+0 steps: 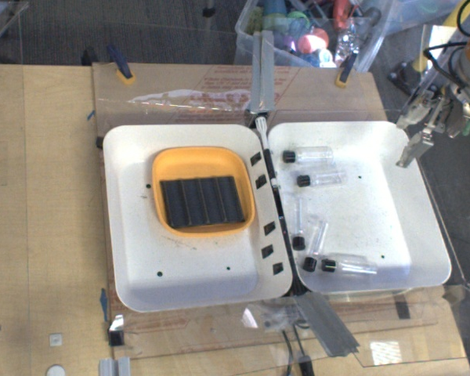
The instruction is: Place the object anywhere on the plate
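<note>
An orange plate (202, 163) lies in the left bin (133, 257). On it rests a dark ribbed rectangular object (202, 200), flat and covering most of the plate's floor. My gripper (402, 142) hangs over the upper right corner of the right bin (392, 210), far from the plate. Its fingers (410, 153) are spread open with nothing between them. Several clear vials with black caps lie in the right bin, among them one at the top (312, 155) and one at the bottom (346, 265).
A ridge with black tabs (268, 210) divides the two bins. A clear tub of colourful toys (317, 18) stands behind the bench. Cables and the arm's wrist (454, 108) crowd the right edge.
</note>
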Controlling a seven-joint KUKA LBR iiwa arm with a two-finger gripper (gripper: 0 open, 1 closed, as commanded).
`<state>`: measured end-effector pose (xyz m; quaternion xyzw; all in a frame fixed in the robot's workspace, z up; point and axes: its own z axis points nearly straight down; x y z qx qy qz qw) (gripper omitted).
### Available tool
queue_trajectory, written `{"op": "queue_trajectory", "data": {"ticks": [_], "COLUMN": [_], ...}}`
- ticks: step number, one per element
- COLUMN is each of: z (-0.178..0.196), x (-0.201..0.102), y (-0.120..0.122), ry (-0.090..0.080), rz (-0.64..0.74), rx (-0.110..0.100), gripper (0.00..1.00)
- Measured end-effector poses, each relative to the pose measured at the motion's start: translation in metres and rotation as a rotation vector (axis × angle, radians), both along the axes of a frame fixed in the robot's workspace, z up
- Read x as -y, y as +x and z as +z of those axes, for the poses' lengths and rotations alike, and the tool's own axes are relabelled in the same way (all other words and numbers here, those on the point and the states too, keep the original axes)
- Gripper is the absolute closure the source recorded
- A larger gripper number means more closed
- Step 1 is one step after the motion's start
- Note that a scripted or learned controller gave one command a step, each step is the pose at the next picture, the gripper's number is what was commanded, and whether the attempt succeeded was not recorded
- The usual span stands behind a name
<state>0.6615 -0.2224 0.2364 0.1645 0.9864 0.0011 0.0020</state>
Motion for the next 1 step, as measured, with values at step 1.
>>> {"op": "queue_trajectory", "data": {"ticks": [1], "z": [0.0036], "x": [-0.0021], "y": [-0.0016], "ry": [-0.002], "rz": [0.102], "rx": [0.001], "gripper": [0.00]}}
